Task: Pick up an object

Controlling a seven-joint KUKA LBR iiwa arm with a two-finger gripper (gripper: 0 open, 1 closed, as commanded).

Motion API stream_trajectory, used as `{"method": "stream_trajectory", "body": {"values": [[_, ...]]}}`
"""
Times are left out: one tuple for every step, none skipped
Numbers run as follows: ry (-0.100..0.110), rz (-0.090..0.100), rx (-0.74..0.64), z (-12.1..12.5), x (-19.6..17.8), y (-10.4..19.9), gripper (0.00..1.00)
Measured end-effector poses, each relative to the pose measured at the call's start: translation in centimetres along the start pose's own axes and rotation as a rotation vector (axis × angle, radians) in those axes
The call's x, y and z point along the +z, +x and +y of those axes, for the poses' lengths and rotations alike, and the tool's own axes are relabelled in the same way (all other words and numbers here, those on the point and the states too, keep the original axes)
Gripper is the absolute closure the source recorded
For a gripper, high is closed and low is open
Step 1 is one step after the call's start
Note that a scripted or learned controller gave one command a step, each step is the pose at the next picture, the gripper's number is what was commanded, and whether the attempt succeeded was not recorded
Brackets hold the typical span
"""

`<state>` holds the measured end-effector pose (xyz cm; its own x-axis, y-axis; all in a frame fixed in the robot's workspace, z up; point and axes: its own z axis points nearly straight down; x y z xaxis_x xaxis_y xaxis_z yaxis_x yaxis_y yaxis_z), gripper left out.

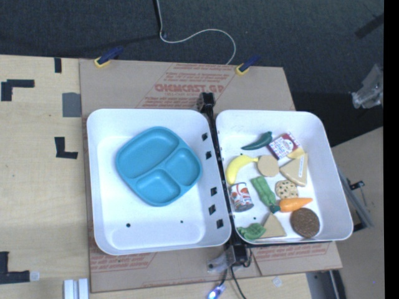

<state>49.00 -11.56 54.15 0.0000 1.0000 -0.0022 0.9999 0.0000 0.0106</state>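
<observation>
A pale grey shape at the right edge looks like the tool (368, 91). It is high up and well apart from the bins. It is too blurry to tell how it is set, and nothing is in it.

The right bin (330, 167) is full of toy food, the things to pick up. A little can (241, 196) has a red and white label, and a red packet (282, 146) has a white patch. The words on both are too small to read. A yellow banana (240, 166) lies just beside the can. A dark green pepper (257, 142) lies above the banana. An orange carrot (294, 203) lies near a round brown cookie (305, 222). A green leaf (251, 232) sits at the bottom rim.

The left bin (103, 185) holds a blue plate (159, 165) with three parts.

Both bins sit on brown cardboard (187, 86) on the desk (37, 185). The cardboard has red writing, but it is upside down and I cannot read it.
</observation>
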Motion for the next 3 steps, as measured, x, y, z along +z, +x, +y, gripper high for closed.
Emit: {"method": "stream_trajectory", "body": {"values": [[0.011,0.003,-0.009,-0.6,0.6,7.4,1.0],[0.011,0.003,-0.009,-0.6,0.7,13.8,1.0],[0.011,0.003,-0.008,-0.7,0.7,20.8,1.0]]}}
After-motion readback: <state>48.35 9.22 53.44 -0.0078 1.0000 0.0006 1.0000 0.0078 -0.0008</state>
